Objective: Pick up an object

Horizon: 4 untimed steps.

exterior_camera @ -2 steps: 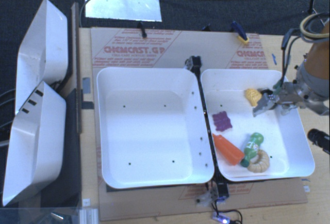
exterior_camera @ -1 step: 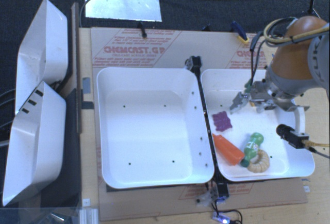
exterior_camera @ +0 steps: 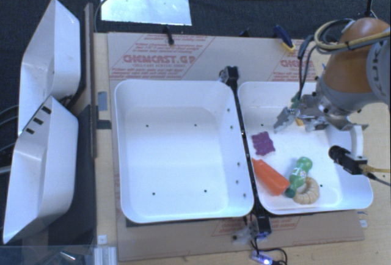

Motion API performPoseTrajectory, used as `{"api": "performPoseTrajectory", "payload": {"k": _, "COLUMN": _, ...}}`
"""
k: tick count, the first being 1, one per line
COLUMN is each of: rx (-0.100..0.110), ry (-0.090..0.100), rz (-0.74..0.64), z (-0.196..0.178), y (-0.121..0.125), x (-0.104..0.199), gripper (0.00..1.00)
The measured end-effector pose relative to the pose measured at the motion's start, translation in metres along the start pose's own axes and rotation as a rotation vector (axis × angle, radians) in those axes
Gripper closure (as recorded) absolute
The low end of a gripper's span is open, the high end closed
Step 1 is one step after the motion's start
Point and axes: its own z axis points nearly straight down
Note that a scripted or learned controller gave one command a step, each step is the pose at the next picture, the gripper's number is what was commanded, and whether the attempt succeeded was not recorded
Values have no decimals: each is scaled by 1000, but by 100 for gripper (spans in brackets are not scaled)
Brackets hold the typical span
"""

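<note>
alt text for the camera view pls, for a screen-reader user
A grey and orange robot arm reaches in from the right, its gripper above the right bin, which holds a purple piece, an orange carrot-like toy, a green toy and a tan ring. The left bin sits alongside it.

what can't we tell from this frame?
- Tool fingers: too small and blurred in the camera view to say open or shut.
- Right bin far corner: hidden under the arm.
- Tan ring and green toy: touching or overlapping, unclear.
</note>
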Motion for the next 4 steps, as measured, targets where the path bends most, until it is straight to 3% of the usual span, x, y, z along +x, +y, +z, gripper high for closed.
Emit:
{"api": "performPoseTrajectory", "payload": {"k": 1, "rx": 5, "ry": 1, "rz": -1, "z": 67, "y": -14, "x": 19, "gripper": 0}}
{"api": "performPoseTrajectory", "payload": {"k": 2, "rx": 1, "ry": 0, "rz": -1, "z": 94, "y": 60, "x": 17, "gripper": 0}}
{"api": "performPoseTrajectory", "payload": {"k": 3, "rx": 2, "ry": 0, "rz": 1, "z": 97, "y": 2, "x": 13, "gripper": 0}}
{"api": "performPoseTrajectory", "payload": {"k": 4, "rx": 1, "ry": 0, "rz": 0, "z": 97, "y": -21, "x": 16, "gripper": 0}}
